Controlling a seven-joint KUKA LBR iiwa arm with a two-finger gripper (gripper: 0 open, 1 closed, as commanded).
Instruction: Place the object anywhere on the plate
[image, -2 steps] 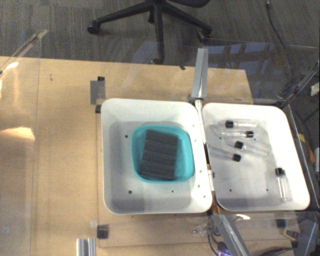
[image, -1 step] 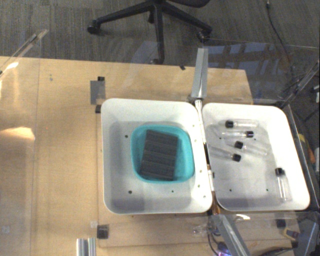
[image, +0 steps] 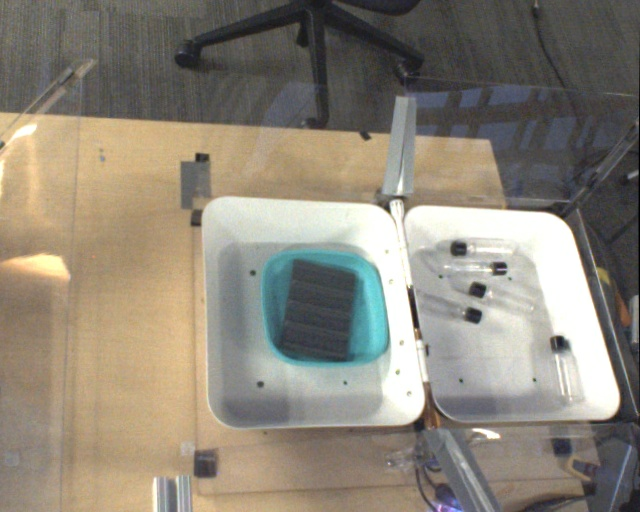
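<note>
One object: a dark grey ridged block (image: 320, 310) lies flat at the centre of the teal plate (image: 273, 300), long side running from 12 to 6 o'clock, tilted a touch toward 1 o'clock.
Plate count: one, round-cornered, sitting mid-way in the left bin (image: 216, 330), nearer the 3 o'clock wall than the 9 o'clock one.
Task state: you can judge the block's whole outline to be inside the teal rim, so the placing looks done.
Fingers: whether they are apart or together you cannot tell.
Step in hand: if you still count a release or a check, lift straight up from the block's middle. A sideways drag could catch the ridges and slide it toward the rim at 3 o'clock, where the margin is thinnest.
Good practice: confirm teal shows on all four sides of the block before you log success.
Bins: two, white and shallow, touching along the middle seam.
Vials (image: 487, 245): five, clear with black caps, in the right bin (image: 520, 375). Four are loosely grouped toward 10 o'clock, and one lies alone at 4 o'clock.
Risk: the vials lie well apart from the plate, so leave them alone.
</note>
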